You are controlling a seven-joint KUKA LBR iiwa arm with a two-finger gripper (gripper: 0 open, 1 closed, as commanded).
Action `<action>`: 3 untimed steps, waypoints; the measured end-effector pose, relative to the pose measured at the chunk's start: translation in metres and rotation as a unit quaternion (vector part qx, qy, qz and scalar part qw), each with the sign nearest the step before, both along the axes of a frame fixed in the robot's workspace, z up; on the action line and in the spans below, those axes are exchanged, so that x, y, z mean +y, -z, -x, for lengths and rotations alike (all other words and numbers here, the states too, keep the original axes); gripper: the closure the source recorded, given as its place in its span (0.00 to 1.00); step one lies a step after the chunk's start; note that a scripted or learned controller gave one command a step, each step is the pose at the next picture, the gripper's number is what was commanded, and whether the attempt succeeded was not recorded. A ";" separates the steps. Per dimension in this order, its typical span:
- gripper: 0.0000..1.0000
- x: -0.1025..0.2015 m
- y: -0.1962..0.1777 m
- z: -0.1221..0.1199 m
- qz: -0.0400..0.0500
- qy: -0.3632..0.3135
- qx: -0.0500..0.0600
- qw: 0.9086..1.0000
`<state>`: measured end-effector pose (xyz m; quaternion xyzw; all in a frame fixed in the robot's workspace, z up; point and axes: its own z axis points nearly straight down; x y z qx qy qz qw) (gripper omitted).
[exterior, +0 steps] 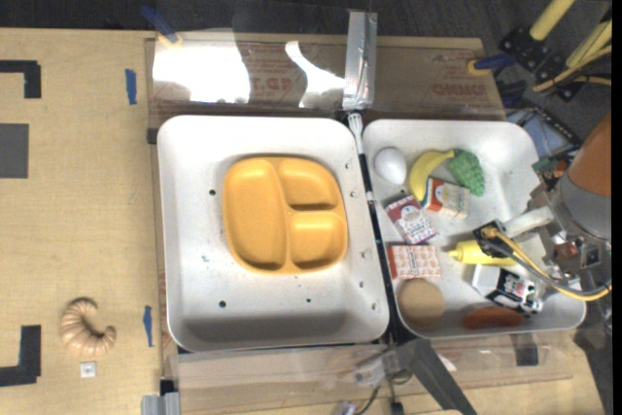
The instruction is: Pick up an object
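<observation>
Two shallow white bins sit side by side on the desk (pixel 68 209). All the loose candidates for picking lie in the right bin (pixel 515 136), and the banana (pixel 424 172) in its upper half serves as the reference point.

A white egg (pixel 390 164) lies just left of the banana, touching or nearly touching it. A green leafy piece (pixel 466 170) sits just to the banana's right. A small red-and-white carton (pixel 449 199) rests right below the banana's lower end, and a printed packet (pixel 412 221) lies below and slightly left of the banana. Further below the banana comes a red-patterned flat packet (pixel 414 261), and beneath that a round brown item (pixel 421 300) near the bin's front wall. A yellow item (pixel 470 254) lies below and to the right of the banana, partly covered by robot parts. A reddish sausage-shaped piece (pixel 494 317) lies lowest, well below and right of the banana.

The left bin (pixel 175 209), well to the banana's left, holds one yellow divided plate (pixel 262 219) with three compartments.

The end effector (pixel 564 258) hangs over the right bin's lower right corner, below and far right of the banana; I cannot tell whether it is wide or narrow, and nothing is seen held in it.

A tan croissant-like piece (pixel 87 326) lies on the bare desk, far to the banana's lower left.
</observation>
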<state>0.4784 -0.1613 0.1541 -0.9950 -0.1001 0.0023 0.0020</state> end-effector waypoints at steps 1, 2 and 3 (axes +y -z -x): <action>0.00 0.045 0.051 -0.107 0.002 -0.002 -0.007 1.000; 0.00 0.064 0.043 -0.092 0.000 -0.001 -0.001 1.000; 0.00 0.065 0.048 -0.053 0.000 0.000 0.000 1.000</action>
